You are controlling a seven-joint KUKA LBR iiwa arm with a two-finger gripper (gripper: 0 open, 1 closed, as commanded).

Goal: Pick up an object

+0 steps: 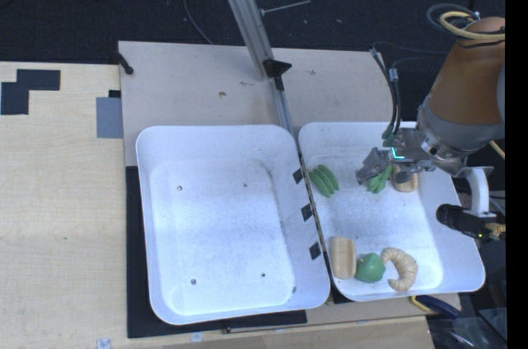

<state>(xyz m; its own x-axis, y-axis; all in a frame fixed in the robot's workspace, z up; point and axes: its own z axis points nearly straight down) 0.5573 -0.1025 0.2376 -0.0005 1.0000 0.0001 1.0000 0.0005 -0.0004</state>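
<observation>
Over the right bin (462, 277) the claw (375, 171) sits low near the back wall, its fingers against a small green object (379, 181); whether they grip it I cannot tell. A tan piece (404, 182) lies just beside. A green ridged vegetable (323, 180) lies near the divider; a bread piece (343, 257), green ball (370, 267) and croissant (401, 267) sit along the front.

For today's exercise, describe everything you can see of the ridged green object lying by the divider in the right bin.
The ridged green object is a small oval piece, dark green with lengthwise ribs, plastic-looking like a toy vegetable. It lies flat on the white floor of the right bin, upper left, close beside the divider wall. Nothing else touches it; the gripper is apart, to its right.
</observation>
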